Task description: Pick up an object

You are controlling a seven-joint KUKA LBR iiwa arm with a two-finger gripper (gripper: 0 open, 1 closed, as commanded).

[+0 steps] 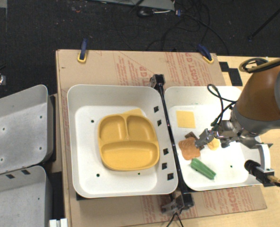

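In the right bin (234,171) lie a flat yellow square (186,118), a brown-orange piece (189,150), a green stick (203,169) and a small yellow bit (214,145). My gripper (205,139) hangs low over the middle of this bin. Its tip is just right of and above the brown-orange piece, and the small yellow bit lies right beside it. I see nothing held in the gripper. The arm's orange band (263,96) covers the bin's right side.
The left bin (83,126) holds a yellow divided plate (128,142). A black divider (167,136) runs between the two bins. Cables hang by the wrist (218,105). Grey metal trays (17,126) sit off the bench at the left.
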